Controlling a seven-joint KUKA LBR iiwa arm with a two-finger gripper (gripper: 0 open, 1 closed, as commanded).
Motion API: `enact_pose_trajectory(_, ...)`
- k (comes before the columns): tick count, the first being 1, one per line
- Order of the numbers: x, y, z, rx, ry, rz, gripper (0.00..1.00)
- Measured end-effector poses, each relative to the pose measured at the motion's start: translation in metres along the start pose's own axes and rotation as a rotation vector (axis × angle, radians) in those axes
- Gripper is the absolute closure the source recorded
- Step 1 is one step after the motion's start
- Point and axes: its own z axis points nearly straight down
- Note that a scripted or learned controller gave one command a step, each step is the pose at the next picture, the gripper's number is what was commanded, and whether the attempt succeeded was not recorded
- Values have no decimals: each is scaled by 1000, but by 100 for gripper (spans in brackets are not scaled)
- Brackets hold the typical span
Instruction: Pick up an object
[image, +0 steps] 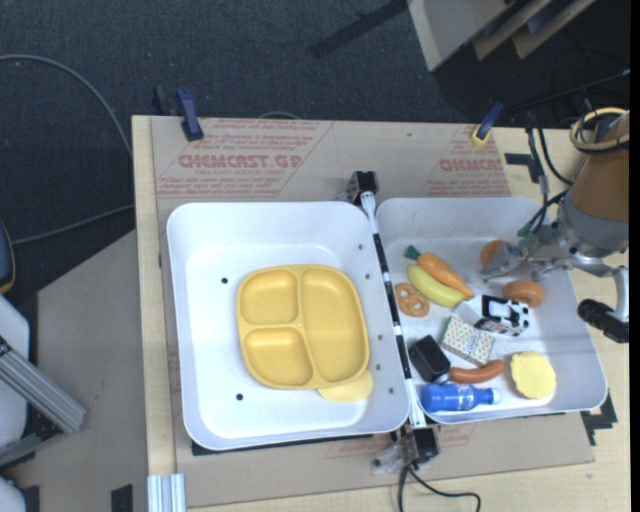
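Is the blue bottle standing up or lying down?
Lying down. The blue bottle rests on its side along the right bin's front edge, its pale cap end pointing right.

The left bin lies open around its yellow tray, while the right bin is crowded toward its front edge, freer along its back edge.

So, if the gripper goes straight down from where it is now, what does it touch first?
Probably the brown round object just below the gripper, though depth is unclear from this slanted view.
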Motion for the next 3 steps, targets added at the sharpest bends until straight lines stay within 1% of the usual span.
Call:
enact_pose_trajectory(1, 49, 30, 15, 10, -2, 5, 0)
enact_pose_trajectory(2, 54, 69, 15, 10, -2, 4, 0)
enact_pose_trajectory(3, 54, 70, 5, 8, -5, 4, 100)
